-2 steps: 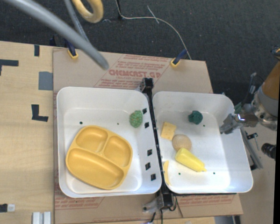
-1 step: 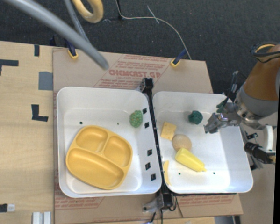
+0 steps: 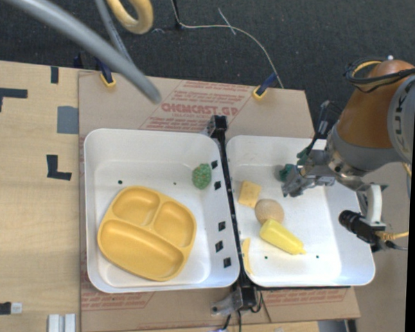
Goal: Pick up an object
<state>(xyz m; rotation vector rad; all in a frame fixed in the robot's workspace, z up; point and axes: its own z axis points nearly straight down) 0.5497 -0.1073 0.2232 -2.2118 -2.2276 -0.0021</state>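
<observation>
In the right bin lie a pale yellow cube, a tan round ball and a yellow wedge-shaped piece. A small green lump rests in the left bin near the divider. My gripper hangs over the upper middle of the right bin, to the right of the cube and above the ball. A bit of green shows by its tip, too small to identify. The fingers are seen from above and their gap is hidden.
A yellow divided plate fills much of the left bin. A black divider runs between the bins. The arm's grey body and orange band cover the right bin's far right corner. Clamps sit at the cardboard's back edge.
</observation>
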